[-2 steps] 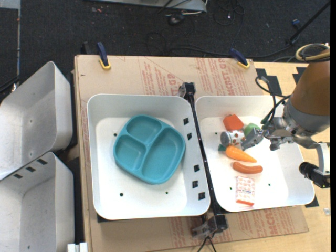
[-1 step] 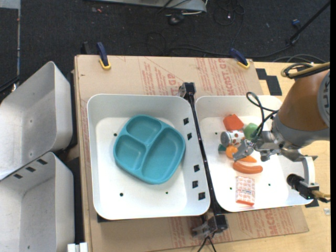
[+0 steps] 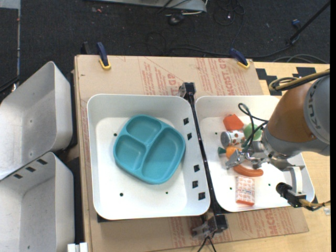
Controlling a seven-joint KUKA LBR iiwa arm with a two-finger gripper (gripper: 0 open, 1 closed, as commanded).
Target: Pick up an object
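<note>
Hovering gripper (image 3: 242, 159) low in right bin (image 3: 210, 109) | red sausage-shaped toy (image 3: 248, 170) just below-right, long axis roughly left-right | grasp state: cannot tell, nothing visibly held

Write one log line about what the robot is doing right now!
gripper: low in right bin, among small items | orange sausage-shaped item: beside it | teal plate: left bin | grasp: unconfirmed

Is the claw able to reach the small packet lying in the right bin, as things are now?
Probably yes. The packet lies flat and uncovered in the right bin, just below the claw. Only the orange sausage-shaped toy lies close above it; nothing rests on top.
</note>
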